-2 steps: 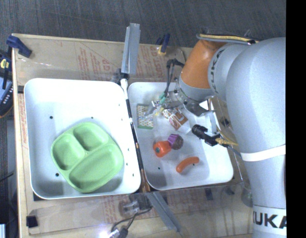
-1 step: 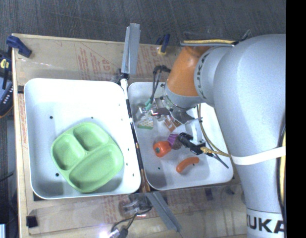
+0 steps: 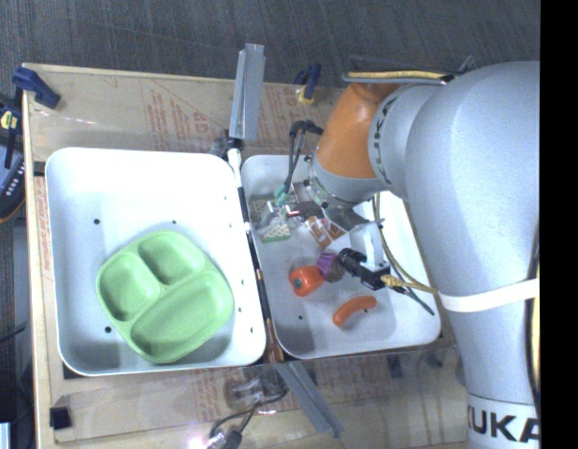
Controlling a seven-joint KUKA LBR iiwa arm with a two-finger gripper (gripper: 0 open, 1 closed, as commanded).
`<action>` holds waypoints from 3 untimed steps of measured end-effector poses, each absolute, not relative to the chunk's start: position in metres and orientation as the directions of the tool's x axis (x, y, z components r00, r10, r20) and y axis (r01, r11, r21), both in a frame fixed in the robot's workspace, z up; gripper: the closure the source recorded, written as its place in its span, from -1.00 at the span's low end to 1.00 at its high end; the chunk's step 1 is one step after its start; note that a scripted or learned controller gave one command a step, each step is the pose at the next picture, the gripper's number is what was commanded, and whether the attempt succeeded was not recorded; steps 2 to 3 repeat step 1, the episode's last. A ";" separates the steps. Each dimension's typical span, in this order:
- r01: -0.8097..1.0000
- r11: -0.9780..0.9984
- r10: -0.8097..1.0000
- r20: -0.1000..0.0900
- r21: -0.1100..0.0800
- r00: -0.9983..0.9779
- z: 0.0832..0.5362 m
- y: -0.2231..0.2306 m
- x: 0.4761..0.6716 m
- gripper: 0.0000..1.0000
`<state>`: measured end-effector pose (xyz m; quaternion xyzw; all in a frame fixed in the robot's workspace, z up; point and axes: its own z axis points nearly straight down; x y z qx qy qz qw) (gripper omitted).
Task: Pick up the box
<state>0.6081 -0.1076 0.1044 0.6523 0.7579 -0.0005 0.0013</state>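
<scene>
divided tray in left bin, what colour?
Light green; the divided tray shows clearly in the camera view, lying in the left bin.

Glossy white plastic bins [image 3: 83, 171], matt green plastic tray [image 3: 165, 295], bare wooden bench [image 3: 139, 96].

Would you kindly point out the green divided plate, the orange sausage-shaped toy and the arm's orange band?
green divided plate [image 3: 165, 296], camera view, on the ridge between its compartments.
orange sausage-shaped toy [image 3: 353, 311], camera view, on its middle.
orange band [image 3: 350, 138], camera view, on its broad lit face.
</scene>
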 end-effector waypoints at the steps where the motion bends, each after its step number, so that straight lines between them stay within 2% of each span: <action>1: 0.878 0.479 0.878 -0.001 0.001 -0.479 0.193 -0.075 0.657 1.00; 3: 0.878 0.479 0.878 -0.001 0.001 -0.479 0.193 -0.075 0.657 1.00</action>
